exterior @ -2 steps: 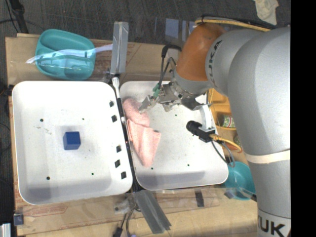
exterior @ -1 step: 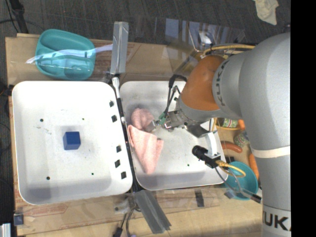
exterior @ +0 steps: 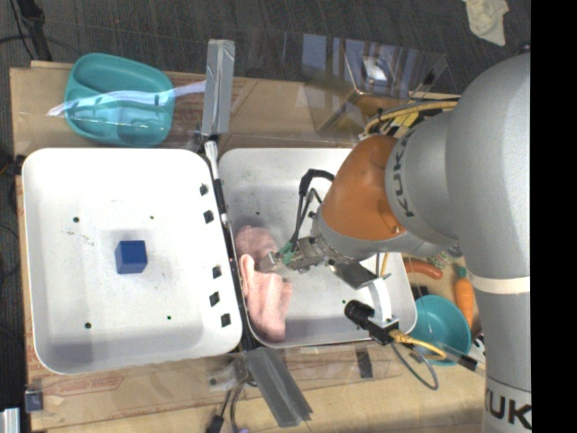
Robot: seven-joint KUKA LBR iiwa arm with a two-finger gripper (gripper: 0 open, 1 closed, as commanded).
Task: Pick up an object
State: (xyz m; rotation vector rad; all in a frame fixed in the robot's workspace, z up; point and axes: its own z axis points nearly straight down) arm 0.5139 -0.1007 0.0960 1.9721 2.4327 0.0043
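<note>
pink cloth (exterior: 261, 287) under gripper (exterior: 290, 258), seemingly touching; finger spread hidden, cannot tell.

A dark floor (exterior: 180, 7) with a fine ribbed weave runs across the top of the view, and a crumpled pale cloth (exterior: 482, 12) lies on it at the upper right. Below it sits the wooden bench (exterior: 270, 93), light brown, its far edge parallel to the floor's edge. A clear sheet (exterior: 379, 75), perhaps plastic, stands at the bench's back and catches a bright glare. The light is even, with soft shadows.
</note>
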